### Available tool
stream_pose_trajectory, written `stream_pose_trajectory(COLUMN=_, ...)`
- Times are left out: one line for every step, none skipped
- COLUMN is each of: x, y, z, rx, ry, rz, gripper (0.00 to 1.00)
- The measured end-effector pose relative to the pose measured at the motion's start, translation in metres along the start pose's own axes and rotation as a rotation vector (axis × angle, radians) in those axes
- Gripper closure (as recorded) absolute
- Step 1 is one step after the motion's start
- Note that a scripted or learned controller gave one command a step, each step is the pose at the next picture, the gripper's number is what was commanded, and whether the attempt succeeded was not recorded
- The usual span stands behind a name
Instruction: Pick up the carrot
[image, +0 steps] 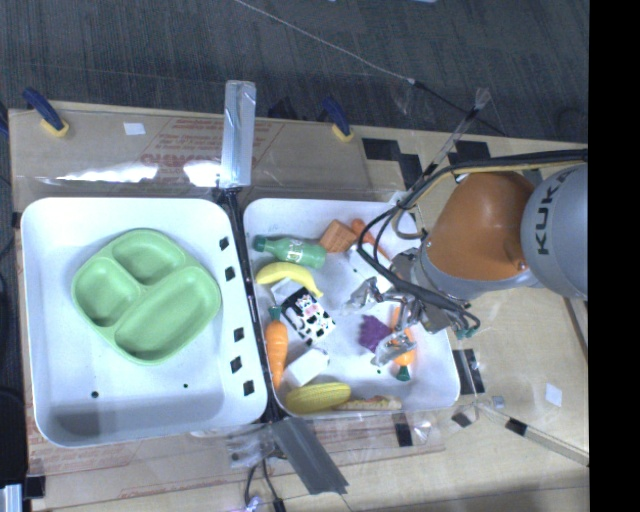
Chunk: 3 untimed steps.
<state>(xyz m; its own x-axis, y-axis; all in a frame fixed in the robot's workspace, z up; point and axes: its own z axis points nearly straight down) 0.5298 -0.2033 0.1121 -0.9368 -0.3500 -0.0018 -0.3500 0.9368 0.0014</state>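
Two orange carrot-like things lie in the right bin (440, 385). A long carrot (276, 348) rests along the bin's left wall, below the banana. A smaller carrot (403, 352) with a green end lies near the bin's right front corner. My gripper (392, 310) is down inside the right bin, directly above the smaller carrot and beside the purple grapes (374, 331). Its metal parts and cables cover the carrot's upper end, and whether they touch is unclear. The grey arm with its orange band (480, 235) reaches in from the right.
The right bin also holds a green bottle (290, 250), a banana (288, 276), an orange block (342, 235), a black-and-white cow-pattern toy (308, 313), a white block (305, 366) and a yellow corn cob (318, 397). In the left bin sits a green divided plate (146, 294).
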Motion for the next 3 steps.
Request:
stream_pose_trajectory(x=0.028, y=0.004, z=0.02, rx=0.0, ry=0.002, rz=-0.407, gripper=0.0)
stream_pose_trajectory(x=0.025, y=0.005, z=0.01, rx=0.001, ry=0.0, rz=-0.414, gripper=1.0)
stream_pose_trajectory(x=0.03, y=0.05, z=-0.115, rx=0.008, ry=-0.003, rz=-0.639, gripper=1.0)
